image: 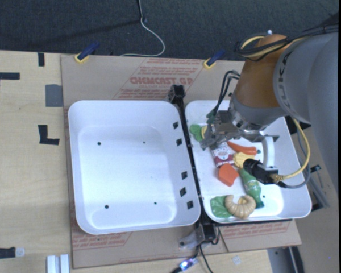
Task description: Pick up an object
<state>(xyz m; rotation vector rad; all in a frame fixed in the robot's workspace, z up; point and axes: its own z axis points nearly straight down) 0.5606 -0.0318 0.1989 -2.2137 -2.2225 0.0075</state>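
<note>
Left bin (125, 164) bare white floor with a few dark dots. Right bin (290, 206) holds the toy food, bunched left and near: green piece (196, 132) at the far left wall, red-white packet (221, 154), orange-red pepper (242, 148), orange wedge (228, 174), green bottle (252, 187), tan croissant (240, 205) on a green leaf (219, 207) at the near edge. Arm reaches in from the right; jaws (216, 134) sit low over the far-left of the pile, just beside the green piece and above the packet. Jaw opening: cannot tell, nothing visibly gripped. Both bins rest on a cardboard sheet (153, 84) on the surface
</note>
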